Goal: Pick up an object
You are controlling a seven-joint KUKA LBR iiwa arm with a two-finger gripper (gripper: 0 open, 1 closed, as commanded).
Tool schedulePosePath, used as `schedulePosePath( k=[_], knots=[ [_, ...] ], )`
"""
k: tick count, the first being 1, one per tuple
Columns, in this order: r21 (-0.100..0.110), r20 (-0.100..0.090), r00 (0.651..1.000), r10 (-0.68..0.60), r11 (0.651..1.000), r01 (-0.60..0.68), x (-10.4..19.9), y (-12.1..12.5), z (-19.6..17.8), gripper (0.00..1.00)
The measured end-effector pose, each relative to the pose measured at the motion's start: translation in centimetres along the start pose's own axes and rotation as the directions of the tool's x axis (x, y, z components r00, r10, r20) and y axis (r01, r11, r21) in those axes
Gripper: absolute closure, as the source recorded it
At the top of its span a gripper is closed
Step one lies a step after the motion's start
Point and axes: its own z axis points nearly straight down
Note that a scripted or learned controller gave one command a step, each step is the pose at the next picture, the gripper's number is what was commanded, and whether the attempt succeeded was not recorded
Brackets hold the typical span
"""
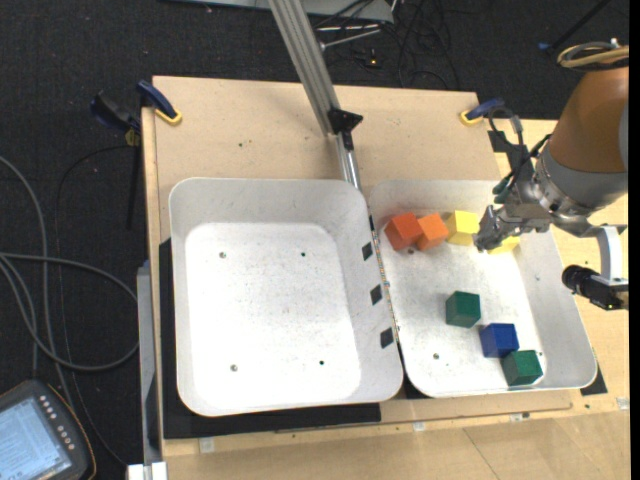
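Note:
The right bin (425, 303) holds several small blocks. Two orange blocks (416, 231) sit side by side at its far left. A yellow block (463, 225) lies just right of them, and another yellow piece (507, 244) peeks out from under the gripper. A green cube (462, 308) sits mid-bin, with a blue cube (498, 339) and a second green cube (522, 367) near the front right corner. My gripper (494, 234) hangs low at the far right of the bin, directly beside the yellow block and over the yellow piece. The wrist hides what lies beneath it.
The left bin (270, 298) stands beside the right one, their rims touching along the middle. A slanted metal pole (305, 53) comes down from the top to the bins' far junction. Clamps (160, 103) (482, 111) grip the bench's far corners.

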Motion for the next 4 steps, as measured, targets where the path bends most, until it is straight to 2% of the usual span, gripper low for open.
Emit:
schedulePosePath(
  k=[1,2,4],
  knots=[
    [-0.001,0.001,1.0,0.001,1.0,-0.001,-1.0,0.1,-5.7,1.0],
    [0.006,-0.003,1.0,-0.005,1.0,0.005,4.2,1.7,-4.0,1.0],
    [0.003,-0.003,1.0,-0.007,1.0,0.007,15.7,4.3,-4.6,1.0]
  ],
)
